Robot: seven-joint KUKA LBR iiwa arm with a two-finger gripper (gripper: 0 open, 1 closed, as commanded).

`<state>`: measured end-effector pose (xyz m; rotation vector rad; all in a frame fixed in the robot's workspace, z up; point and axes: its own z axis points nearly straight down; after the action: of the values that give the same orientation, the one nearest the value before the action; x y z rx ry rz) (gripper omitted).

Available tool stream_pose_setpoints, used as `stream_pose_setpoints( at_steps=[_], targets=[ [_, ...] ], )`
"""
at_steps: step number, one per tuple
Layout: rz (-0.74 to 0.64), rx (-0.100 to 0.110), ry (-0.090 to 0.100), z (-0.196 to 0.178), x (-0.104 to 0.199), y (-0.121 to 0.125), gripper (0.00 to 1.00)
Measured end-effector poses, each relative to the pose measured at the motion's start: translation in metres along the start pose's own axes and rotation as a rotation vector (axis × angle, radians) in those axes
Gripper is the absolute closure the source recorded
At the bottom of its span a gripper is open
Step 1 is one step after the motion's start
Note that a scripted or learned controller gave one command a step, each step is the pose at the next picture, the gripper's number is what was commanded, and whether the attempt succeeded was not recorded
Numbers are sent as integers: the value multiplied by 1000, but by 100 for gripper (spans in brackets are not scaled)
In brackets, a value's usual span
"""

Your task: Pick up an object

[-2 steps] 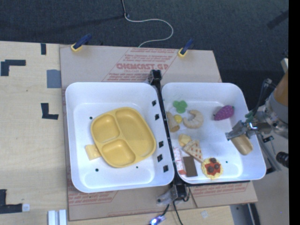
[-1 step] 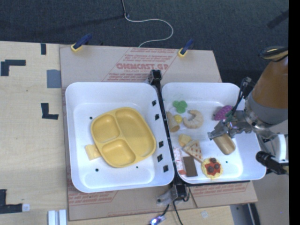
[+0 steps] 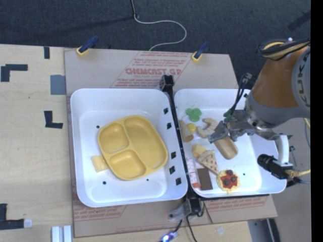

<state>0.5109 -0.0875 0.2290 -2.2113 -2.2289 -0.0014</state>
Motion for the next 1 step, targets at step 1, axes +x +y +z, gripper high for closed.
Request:
stream_pose_setpoints(
  at_steps=[1],
  targets=[
    [0, 1, 0, -2, 58, 10, 100]
  ],
)
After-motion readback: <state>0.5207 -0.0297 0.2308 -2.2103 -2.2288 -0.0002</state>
